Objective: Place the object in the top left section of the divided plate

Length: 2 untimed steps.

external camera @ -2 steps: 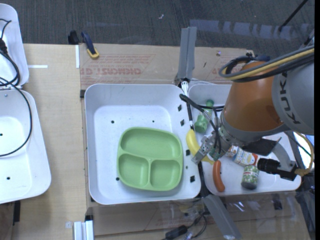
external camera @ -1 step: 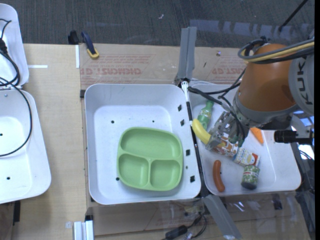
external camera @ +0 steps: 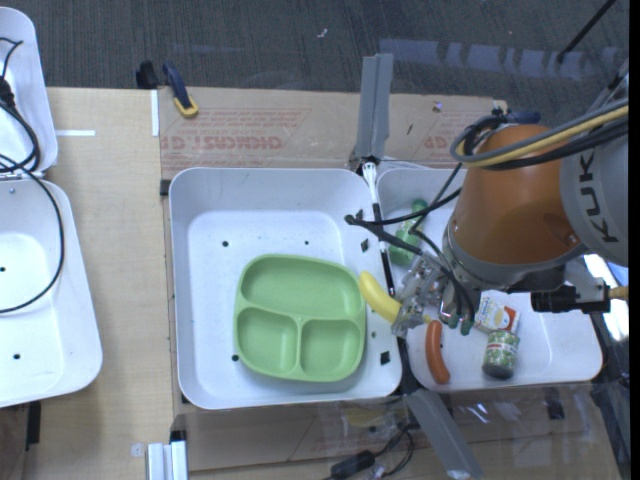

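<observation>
The arm [external camera: 520,203] (orange-banded) reaches in from the right, pincer [external camera: 418,298] pointing down.

Dark grey carpet [external camera: 300,18] lies beyond the wooden bench [external camera: 120,168], which carries a cardboard sheet [external camera: 260,133] (printed lettering upside down).

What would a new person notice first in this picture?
Probably the green divided plate in the left bin, with its one wide section and two smaller ones. Next, the yellow banana at the plate's right edge, just beside the gripper, under the arm's big orange band.
</observation>
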Each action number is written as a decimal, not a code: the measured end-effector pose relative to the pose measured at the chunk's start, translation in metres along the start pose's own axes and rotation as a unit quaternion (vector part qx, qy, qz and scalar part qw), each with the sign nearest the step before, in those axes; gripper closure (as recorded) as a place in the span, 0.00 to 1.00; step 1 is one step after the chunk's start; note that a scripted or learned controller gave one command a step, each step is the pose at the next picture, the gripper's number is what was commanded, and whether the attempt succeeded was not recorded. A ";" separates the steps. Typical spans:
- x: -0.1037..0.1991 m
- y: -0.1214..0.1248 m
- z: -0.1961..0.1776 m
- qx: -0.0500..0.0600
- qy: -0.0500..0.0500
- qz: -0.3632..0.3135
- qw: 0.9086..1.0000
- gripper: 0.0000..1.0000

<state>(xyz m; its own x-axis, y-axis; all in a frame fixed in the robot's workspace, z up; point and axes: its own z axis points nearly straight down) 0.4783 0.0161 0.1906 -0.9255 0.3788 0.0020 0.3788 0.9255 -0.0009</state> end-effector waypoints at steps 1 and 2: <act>0.005 0.012 -0.005 0.000 -0.001 -0.059 0.998 1.00; 0.003 0.007 0.000 0.000 -0.001 -0.117 0.993 1.00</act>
<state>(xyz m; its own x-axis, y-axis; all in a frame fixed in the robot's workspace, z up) 0.4780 0.0237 0.1908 -0.9881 0.1536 0.0011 0.1536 0.9881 -0.0003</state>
